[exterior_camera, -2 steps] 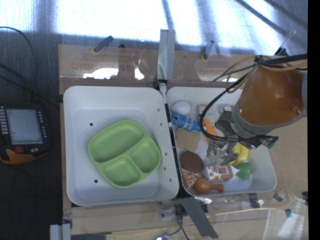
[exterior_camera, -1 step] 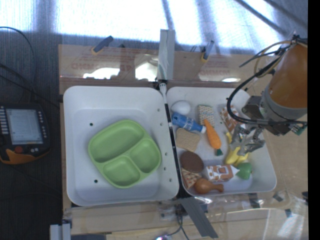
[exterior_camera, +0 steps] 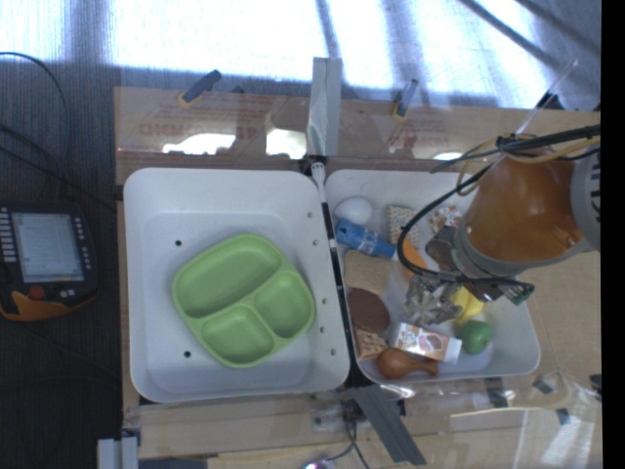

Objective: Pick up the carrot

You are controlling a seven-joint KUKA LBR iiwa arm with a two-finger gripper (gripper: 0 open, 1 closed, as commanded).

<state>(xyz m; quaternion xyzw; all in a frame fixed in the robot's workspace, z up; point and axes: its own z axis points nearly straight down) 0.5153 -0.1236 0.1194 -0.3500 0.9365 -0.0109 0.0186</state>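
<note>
Worktop (exterior_camera: 225, 125) of pale brown board carries two shallow white bins side by side. Left white bin (exterior_camera: 156, 262) holds a light green plastic plate with three compartments (exterior_camera: 244, 299), lying flat near the bin's middle, nothing on it. Right white bin (exterior_camera: 518, 355) is crowded. Grey arm with orange band (exterior_camera: 527, 208) reaches in from the right and hangs over the bin's centre; its metal pincer (exterior_camera: 430, 299) points down among the objects, too blurred and tangled with cables to tell whether it is open or closed, and nothing can be made out between its tips. The carrot, a small orange piece (exterior_camera: 412, 255), lies just left of the wrist, partly hidden under black cable, near the bin's middle and just beside the pincer; contact cannot be judged. A white egg-shaped object (exterior_camera: 354, 209) sits at the bin's upper left corner, with a blue and white bottle (exterior_camera: 363, 238) lying on its side just below it. A round brown disc (exterior_camera: 368, 310) lies lower, against the left wall. A brown pear-shaped object (exterior_camera: 405, 362) lies along the near wall, a small white carton with red print (exterior_camera: 426, 341) just above it. A green round fruit (exterior_camera: 476, 337) sits to the right, a yellow object (exterior_camera: 469, 306) just above it. A black handheld controller with a screen (exterior_camera: 44, 262) rests off the worktop at far left.
</note>
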